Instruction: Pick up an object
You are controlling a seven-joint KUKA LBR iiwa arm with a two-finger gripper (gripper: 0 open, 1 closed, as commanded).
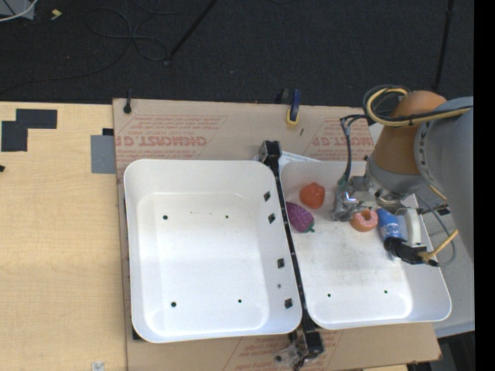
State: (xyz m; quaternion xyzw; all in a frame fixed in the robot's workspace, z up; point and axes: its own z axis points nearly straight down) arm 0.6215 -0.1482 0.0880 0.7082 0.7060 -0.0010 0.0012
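Note:
My gripper (345, 205) hangs low over the back of the right bin (363, 300), reaching in from the right. An orange ring-shaped toy (363, 221) lies just to its right, touching or nearly touching it. A small blue bottle (389, 227) lies beside the ring, partly under the wrist. An orange-red rounded object (312, 195) rests to the gripper's left near the bin's back wall. A purple object (300, 217) lies against the divider side of the right bin. Nothing is visibly held.
The left bin (155, 284) stands beside the right one, joined by a black clamp strip (280, 230). Both rest on a cardboard sheet (193, 134). A blue and yellow clamp (293, 108) grips the sheet's back edge.

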